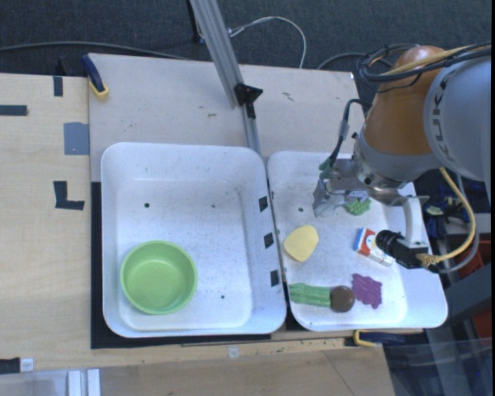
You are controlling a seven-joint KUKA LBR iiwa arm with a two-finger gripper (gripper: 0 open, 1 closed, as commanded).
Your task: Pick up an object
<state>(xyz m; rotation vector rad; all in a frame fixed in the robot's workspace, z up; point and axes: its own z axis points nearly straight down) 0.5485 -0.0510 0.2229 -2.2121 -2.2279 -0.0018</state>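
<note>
A: Yellow object [301, 242], pale and rounded with one pointed corner, lies on the floor of the right bin [290, 176], near that bin's left wall. That is your nearest candidate.

B: And the gripper [328, 198]?

A: You see it low over the right bin's upper half, above and to the right of the yellow piece and apart from it. Whether the fingers are spread or closed, you cannot tell; nothing shows between them.

B: What lies around it?

A: A small green object [359, 207] is just beside the gripper on its right. Further out, a red, white and blue box [367, 243] lies toward the right wall. Along the near edge you have a green cylinder [310, 294], touching a brown ball [341, 299], and a purple piece [366, 289] next to that.

B: The surface?

A: Both bins are shallow, white and speckled. The left bin [181, 167] carries a lime green bowl [158, 276] in its near left corner. The bins stand on a pale wooden bench [33, 221].

B: Room to move?

A: You have bare floor around the yellow piece on all sides; the bin wall is the closest edge, on its left.
</note>
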